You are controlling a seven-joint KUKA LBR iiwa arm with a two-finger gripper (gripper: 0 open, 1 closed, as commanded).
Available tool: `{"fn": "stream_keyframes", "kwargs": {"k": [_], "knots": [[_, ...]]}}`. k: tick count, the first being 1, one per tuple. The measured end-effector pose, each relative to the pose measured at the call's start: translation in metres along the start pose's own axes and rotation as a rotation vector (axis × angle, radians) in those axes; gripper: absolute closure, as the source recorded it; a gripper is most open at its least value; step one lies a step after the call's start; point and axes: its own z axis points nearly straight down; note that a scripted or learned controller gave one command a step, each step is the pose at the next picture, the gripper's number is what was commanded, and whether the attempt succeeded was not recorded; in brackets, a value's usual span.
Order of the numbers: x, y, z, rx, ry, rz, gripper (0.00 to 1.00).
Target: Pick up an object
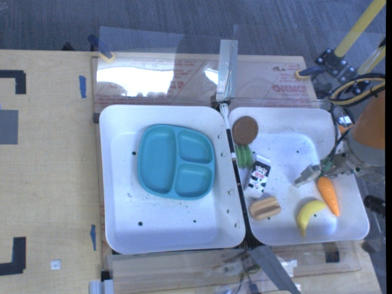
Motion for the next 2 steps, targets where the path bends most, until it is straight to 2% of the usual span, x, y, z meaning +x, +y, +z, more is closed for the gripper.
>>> {"fn": "stream_keyframes", "kwargs": {"k": [1,2], "knots": [[-0.012,0.044,-0.007,0.006,-0.006,-0.073,0.0],[-0.009,0.02,0.001,-0.005,-0.015,-0.25,0.0]]}}
